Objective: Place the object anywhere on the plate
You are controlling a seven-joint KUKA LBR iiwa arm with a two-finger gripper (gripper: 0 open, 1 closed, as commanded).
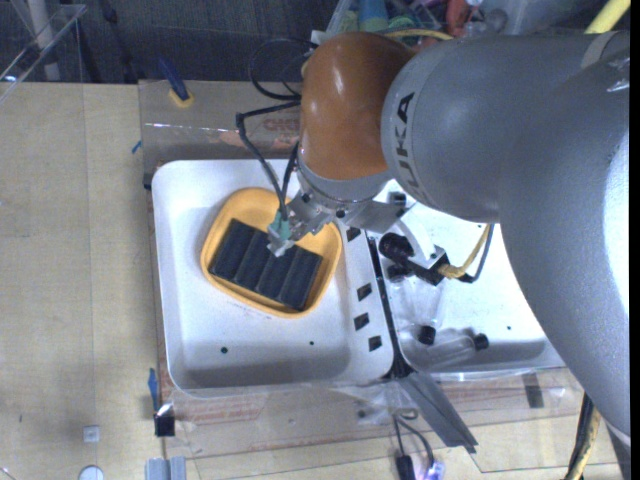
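A yellow plate lies in the left white bin. A black ribbed rectangular object rests flat on the plate, covering most of its middle. My gripper comes down from the grey arm with the orange band and its tip sits right over the object's upper edge, close to or touching it. The big arm hides the plate's far right rim.
The right bin holds a clear tube-like item with small dark ends near its front. The divider between the bins runs just right of the plate. Clutter sits beyond the bench at the top.
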